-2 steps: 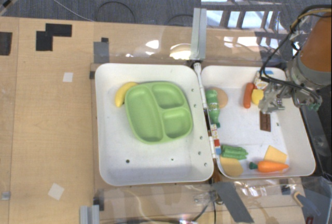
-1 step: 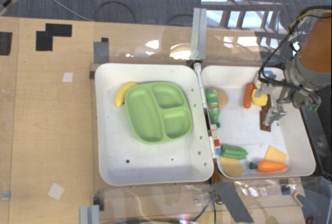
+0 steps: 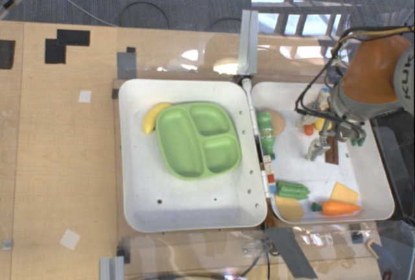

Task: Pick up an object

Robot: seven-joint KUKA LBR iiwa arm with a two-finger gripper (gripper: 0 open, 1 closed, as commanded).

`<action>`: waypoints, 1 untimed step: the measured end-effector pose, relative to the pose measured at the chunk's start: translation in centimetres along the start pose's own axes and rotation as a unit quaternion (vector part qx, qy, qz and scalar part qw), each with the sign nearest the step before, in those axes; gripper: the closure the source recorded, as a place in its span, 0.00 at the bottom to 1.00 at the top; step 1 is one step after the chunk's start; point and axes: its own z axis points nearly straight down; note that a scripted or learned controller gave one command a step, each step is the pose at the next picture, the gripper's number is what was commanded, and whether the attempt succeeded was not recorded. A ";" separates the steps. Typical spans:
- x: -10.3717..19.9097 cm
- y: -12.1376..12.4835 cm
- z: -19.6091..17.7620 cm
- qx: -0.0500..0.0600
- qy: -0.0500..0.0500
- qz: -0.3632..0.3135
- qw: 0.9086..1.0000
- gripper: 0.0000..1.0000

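Note:
My gripper (image 3: 323,148) hangs over the upper middle of the right bin (image 3: 376,172), below the orange band of the arm (image 3: 369,71). A small brown item (image 3: 332,155) lies right at the gripper's tip; whether it is held I cannot tell. Around it in this bin are a green bottle (image 3: 264,126), a tan round piece (image 3: 277,120), a small orange piece (image 3: 309,130), a green vegetable (image 3: 292,190), a yellow cheese wedge (image 3: 345,193), an orange carrot (image 3: 339,209) and a tan disc (image 3: 290,209).
The left bin (image 3: 142,201) holds a green divided plate (image 3: 196,139) with a yellow banana (image 3: 154,116) at its upper left edge. A divider wall (image 3: 257,149) separates the bins. Black cables (image 3: 318,87) loop beside the wrist.

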 end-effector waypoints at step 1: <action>-5.6 3.0 0.4 -0.002 0.007 0.057 0.998 0.00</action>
